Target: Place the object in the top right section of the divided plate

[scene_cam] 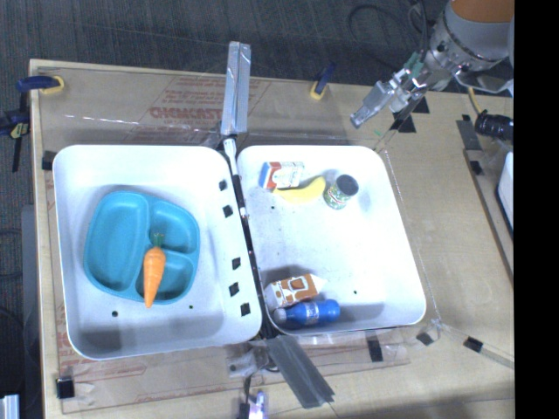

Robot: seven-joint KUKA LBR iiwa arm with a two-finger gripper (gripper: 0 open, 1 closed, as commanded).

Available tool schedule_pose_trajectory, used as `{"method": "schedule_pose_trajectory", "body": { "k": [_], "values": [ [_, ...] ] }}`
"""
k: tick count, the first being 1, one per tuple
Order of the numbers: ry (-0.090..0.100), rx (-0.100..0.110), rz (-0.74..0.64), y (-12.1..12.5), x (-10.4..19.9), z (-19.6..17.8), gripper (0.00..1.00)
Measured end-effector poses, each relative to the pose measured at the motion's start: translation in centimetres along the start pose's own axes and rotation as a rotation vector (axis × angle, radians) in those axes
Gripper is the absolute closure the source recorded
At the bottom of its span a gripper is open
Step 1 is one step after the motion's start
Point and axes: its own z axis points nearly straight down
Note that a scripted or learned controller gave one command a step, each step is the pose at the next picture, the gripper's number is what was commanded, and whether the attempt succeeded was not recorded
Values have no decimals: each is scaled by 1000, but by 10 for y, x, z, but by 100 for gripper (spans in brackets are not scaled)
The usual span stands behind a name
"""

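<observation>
Near the front edge of the right bin [406, 260] lie a small carton [293, 288] and a blue bottle [313, 312], while in the left bin [70, 234] the carrot [153, 273] lies on the blue divided plate [113, 234], across its ridge toward the lower right section. Toward the right bin's back edge sit a red-and-white box [281, 175], a banana [302, 191] and a small can [340, 190]. Beyond the back right corner the gripper [377, 103] hangs above the bench with fingers apart and nothing between them; the carrot could roll off the ridge if pinched off-centre.
</observation>
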Motion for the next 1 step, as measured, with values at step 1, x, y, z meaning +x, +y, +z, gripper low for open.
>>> {"method": "schedule_pose_trajectory", "body": {
  "k": [1],
  "values": [
    [-1,-4,11,-1,-1,-81,0]
  ]
}}
